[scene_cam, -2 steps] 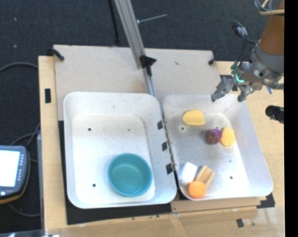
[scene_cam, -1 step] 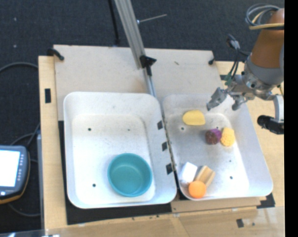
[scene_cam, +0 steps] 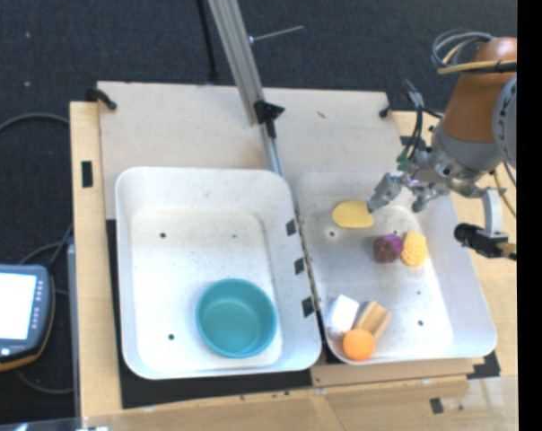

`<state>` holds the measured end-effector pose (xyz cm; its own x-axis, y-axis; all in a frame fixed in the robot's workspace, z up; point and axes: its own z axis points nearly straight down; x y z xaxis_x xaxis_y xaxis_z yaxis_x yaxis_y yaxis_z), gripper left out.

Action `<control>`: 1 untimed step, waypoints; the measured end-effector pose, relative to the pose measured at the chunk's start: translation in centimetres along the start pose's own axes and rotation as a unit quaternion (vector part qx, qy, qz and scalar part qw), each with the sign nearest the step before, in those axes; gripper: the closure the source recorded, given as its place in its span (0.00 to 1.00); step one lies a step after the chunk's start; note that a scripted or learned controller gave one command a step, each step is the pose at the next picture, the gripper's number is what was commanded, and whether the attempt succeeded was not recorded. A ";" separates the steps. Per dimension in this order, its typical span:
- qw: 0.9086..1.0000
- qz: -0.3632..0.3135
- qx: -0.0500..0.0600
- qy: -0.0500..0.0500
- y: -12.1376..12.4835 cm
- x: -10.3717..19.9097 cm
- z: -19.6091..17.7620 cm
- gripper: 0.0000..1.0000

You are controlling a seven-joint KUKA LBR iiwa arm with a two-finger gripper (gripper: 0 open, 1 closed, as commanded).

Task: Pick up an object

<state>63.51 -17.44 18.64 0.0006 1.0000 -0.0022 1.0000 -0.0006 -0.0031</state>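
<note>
My gripper point(scene_cam: 399, 196) hangs over the far part of the right bin point(scene_cam: 455, 317), open, with nothing between its fingers. A flat yellow piece point(scene_cam: 351, 215) lies just left of and below the left finger. A purple bunch point(scene_cam: 389, 248) and a small yellow object point(scene_cam: 415, 250) sit side by side nearer the bin's middle. At the bin's near left corner lie a white block point(scene_cam: 343, 312), a tan block point(scene_cam: 372, 317) and an orange ball point(scene_cam: 359, 344).
The left bin point(scene_cam: 154, 205) holds a teal bowl point(scene_cam: 237, 317) near its front. A slanted metal pole point(scene_cam: 244, 65) rises behind the bins, near their dividing edge. A screen device point(scene_cam: 11, 317) sits at the far left.
</note>
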 end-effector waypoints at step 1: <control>1.000 0.001 0.001 0.000 -0.4 0.3 6.2 0.00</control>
<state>63.14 -17.14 12.42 0.0019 1.0000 -0.0012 1.0000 -0.0019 -0.0046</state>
